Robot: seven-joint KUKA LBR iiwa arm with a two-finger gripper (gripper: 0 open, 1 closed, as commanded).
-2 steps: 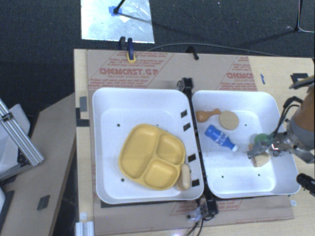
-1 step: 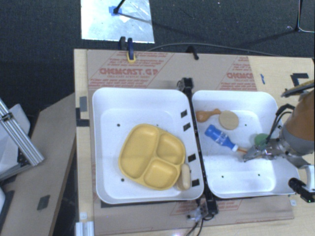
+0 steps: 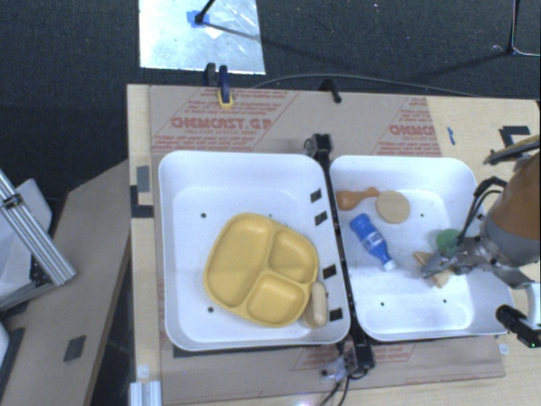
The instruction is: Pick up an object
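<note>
In the right bin [image 3: 406, 320] lie a blue bottle [image 3: 369, 239], a tan round disc [image 3: 392, 206] and an orange-brown spoon-shaped piece [image 3: 357, 198]. A green object [image 3: 448, 238] and a small tan piece [image 3: 425, 261] sit near the bin's right side. My gripper [image 3: 440, 266] is low in the right bin, right at the tan piece and just below the green object. The arm [image 3: 514, 222] partly hides what lies under it.
The left bin [image 3: 182, 227] holds a yellow compartment plate [image 3: 260, 269] with a beige bread-like piece [image 3: 317, 304] at its lower right edge. A black divider with clips [image 3: 331, 227] runs between the bins. A metal frame [image 3: 34, 235] stands at the far left.
</note>
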